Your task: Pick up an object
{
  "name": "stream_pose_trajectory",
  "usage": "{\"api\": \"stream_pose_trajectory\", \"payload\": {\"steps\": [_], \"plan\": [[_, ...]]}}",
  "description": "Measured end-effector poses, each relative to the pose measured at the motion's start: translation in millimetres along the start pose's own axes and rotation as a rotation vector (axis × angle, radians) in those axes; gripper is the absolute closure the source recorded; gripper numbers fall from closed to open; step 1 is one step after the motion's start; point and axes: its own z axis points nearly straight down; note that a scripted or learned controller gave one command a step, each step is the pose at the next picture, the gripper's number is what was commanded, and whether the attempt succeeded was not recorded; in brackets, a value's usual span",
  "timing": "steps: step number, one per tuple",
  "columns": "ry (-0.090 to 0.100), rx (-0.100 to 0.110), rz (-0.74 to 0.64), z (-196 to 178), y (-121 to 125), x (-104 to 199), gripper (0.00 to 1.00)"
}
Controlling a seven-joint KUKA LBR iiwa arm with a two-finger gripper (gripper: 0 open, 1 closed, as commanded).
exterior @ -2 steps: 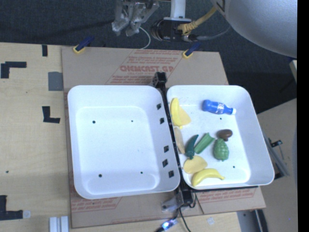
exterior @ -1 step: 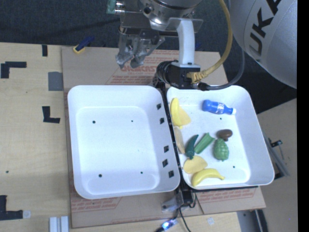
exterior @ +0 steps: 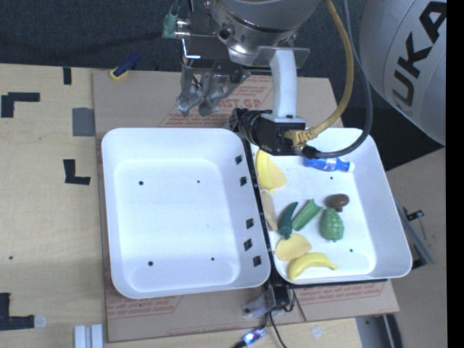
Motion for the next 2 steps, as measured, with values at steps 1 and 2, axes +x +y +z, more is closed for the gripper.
{"api": "stream_pose_trajectory", "payload": {"steps": [1, 2], "plan": [[0.0, 0.0, 0.0, 0.1, -22.0, -0.1, 1.0], [0.0, 0.0, 0.001, 0.6, -21.2, 0.3, 1.0]]}}
